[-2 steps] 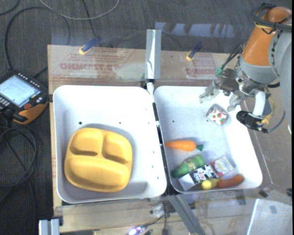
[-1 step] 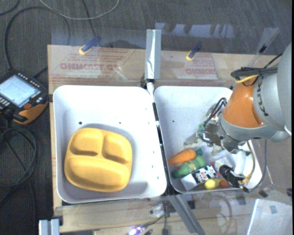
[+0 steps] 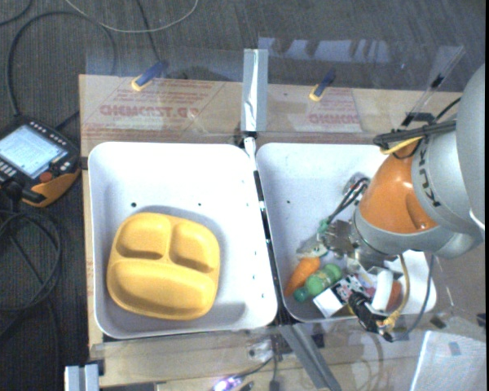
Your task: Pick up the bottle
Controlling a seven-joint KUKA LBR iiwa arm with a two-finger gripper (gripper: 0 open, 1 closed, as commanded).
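- The tool (image 3: 340, 243) hangs low in the right bin (image 3: 297, 182), under the arm's orange band (image 3: 395, 190); whether it is open or closed cannot be told, and nothing is seen in its grip.
- The bottle (image 3: 319, 282), green, lies just near of the tool at the bin's near edge, apparently apart from it.
- An orange carrot-like toy (image 3: 301, 272) touches the bottle's left side.
- A yellow tray (image 3: 165, 264) sits in the left bin (image 3: 106, 169) on the bench (image 3: 147, 108).
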